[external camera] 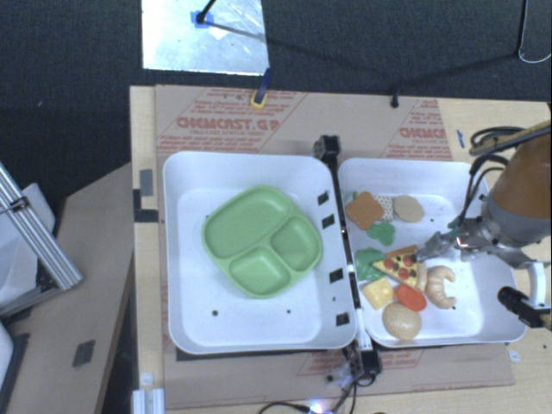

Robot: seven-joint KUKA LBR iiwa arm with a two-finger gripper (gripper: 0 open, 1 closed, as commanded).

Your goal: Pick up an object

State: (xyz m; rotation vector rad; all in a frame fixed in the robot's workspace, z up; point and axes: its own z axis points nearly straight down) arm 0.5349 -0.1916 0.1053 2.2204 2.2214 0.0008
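Gripper [429, 247]: low in the right white bin [466, 179]; finger opening cannot be told
Toy pizza slice, yellow with red dots [400, 264]: just left of the gripper tip, contact unclear
Pale croissant [441, 285]: just below the tip
Green divided plastic plate [261, 240]: far left, in the left white bin [198, 317]

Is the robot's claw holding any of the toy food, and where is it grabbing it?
Cannot be told: the gripper sits beside the pizza slice, its tip too blurry.
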